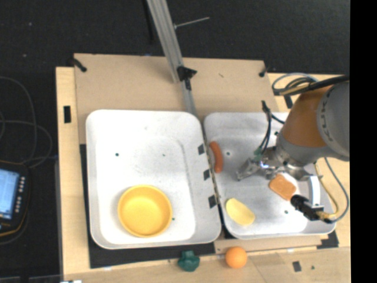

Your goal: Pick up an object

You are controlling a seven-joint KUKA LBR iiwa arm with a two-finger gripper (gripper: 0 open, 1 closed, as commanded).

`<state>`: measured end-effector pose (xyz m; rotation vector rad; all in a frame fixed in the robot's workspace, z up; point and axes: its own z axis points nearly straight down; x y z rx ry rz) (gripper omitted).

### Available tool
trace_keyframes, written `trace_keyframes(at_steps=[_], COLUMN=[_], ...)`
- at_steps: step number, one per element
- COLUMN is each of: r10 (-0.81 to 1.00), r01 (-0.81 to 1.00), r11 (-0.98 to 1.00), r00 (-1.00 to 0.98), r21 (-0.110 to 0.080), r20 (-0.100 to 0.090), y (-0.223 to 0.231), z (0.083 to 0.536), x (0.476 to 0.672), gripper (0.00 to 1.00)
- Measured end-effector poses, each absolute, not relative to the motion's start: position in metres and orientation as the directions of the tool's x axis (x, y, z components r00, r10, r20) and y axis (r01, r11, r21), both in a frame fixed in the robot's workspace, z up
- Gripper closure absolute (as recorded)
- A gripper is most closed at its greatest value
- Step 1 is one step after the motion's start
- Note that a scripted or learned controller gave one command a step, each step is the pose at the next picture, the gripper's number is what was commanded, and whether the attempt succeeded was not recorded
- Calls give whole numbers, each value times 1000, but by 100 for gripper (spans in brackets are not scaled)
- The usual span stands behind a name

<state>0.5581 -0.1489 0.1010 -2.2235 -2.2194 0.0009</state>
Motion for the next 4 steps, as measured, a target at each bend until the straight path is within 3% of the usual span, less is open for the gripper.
trace_keyframes(at_steps=[1,3,4], r10=[1000,1000,1000], r01=[1000,1000,1000], r11=[-6,4,4], r00=[6,-4,-4], r21=[3,9,5], r20=[0,-3,-1], y=[-150,-150,-151], z=[112,235,262], x=[559,575,576], gripper=[100,100,100])
